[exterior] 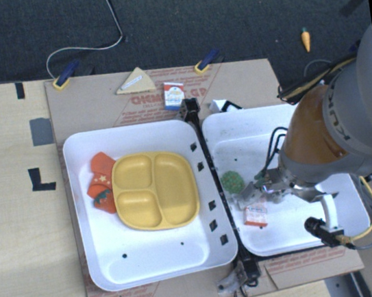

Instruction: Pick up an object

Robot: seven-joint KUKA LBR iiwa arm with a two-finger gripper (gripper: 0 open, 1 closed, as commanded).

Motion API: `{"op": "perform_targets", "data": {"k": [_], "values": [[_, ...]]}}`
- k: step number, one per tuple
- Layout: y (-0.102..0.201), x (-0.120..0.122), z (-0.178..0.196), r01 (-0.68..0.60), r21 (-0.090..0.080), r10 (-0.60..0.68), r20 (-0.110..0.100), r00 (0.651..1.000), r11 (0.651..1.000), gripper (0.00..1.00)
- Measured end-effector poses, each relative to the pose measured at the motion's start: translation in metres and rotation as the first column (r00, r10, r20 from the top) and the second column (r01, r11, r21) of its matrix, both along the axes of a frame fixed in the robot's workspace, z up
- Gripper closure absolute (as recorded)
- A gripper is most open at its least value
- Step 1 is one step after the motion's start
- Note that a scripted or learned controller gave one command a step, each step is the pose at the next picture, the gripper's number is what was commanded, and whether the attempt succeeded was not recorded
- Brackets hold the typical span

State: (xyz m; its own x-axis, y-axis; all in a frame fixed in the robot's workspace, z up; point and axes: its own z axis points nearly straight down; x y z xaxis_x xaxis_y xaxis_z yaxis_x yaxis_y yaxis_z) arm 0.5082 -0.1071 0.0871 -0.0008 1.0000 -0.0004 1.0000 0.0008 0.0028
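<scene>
In the right bin [242, 128] my gripper [260, 187] hangs low near the bin's middle, under the grey arm with its orange band. A green broccoli-like piece [232, 182] lies just left of the gripper. A small white and red packet [255, 216] lies just below it, toward the front. Nothing shows between the fingers. In the left bin [82, 194] a yellow divided plate [156, 189] rests in the middle, with an orange-red toy [101, 183] at its left edge.
A black divider [209, 175] runs between the two bins. Behind the bins on the cardboard lie a small red and white box [174, 95] and a pale wedge [136, 81]. A cable loops across the dark floor at the back.
</scene>
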Motion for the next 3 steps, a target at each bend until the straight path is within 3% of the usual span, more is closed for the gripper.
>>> {"op": "perform_targets", "data": {"k": [1,2,3], "values": [[0.005,0.071,-0.001,-0.001,-0.001,0.001,0.003,1.000,1.000,0.00],[0.000,-0.011,-0.001,0.001,-0.001,-0.001,-0.001,1.000,1.000,0.00],[0.011,0.025,-0.001,0.000,-0.001,0.000,0.000,1.000,1.000,0.00]]}}
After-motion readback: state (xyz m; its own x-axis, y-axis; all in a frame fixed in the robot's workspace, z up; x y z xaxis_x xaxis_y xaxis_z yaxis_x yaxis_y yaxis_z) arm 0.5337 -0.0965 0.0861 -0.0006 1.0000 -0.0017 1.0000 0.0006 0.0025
